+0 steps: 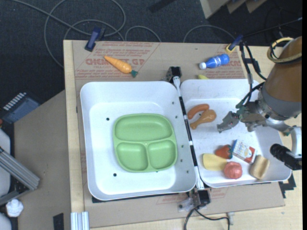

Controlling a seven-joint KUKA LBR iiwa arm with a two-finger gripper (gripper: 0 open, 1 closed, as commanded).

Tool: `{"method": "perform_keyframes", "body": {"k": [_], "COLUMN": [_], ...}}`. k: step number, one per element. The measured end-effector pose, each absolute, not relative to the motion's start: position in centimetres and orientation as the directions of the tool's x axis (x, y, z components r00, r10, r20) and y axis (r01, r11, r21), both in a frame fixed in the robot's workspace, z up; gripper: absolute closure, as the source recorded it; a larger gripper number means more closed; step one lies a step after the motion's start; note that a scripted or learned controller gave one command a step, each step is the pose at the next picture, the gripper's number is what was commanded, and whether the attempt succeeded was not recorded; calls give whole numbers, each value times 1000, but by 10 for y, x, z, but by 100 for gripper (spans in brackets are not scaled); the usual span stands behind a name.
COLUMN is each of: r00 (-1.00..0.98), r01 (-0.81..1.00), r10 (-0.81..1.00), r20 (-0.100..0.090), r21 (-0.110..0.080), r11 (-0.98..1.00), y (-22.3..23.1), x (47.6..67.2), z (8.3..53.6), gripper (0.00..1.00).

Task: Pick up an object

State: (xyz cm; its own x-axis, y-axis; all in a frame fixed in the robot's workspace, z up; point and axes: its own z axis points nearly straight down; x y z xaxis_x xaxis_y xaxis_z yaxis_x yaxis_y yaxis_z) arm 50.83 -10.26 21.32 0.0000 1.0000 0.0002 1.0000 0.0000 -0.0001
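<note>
green tray (pixel 144 143) in left bin (pixel 96 104)

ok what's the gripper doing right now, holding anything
Gripper: above the right bin, nothing visible between its fingers; open or shut cannot be told from this view.

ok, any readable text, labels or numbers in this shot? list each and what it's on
"GIGA...": large red print on the cardboard sheet behind the bins, partly covered by the toy carrot; only the first letters can be guessed, the rest is too faint.
Small carton in the right bin: red and blue label, too small to read.
Blue and white bottle: no legible print.
No readable numbers or signs.
</note>
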Motion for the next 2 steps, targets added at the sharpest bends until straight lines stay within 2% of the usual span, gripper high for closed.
{"method": "perform_keyframes", "body": {"k": [1,2], "r00": [0,2], "r01": [1000,1000], "r10": [1000,1000], "r20": [-2,-8], "r21": [8,16], "r11": [0,-2], "y": [-124,-127], "x": [495,497], "z": [87,99], "gripper": [0,100]}}
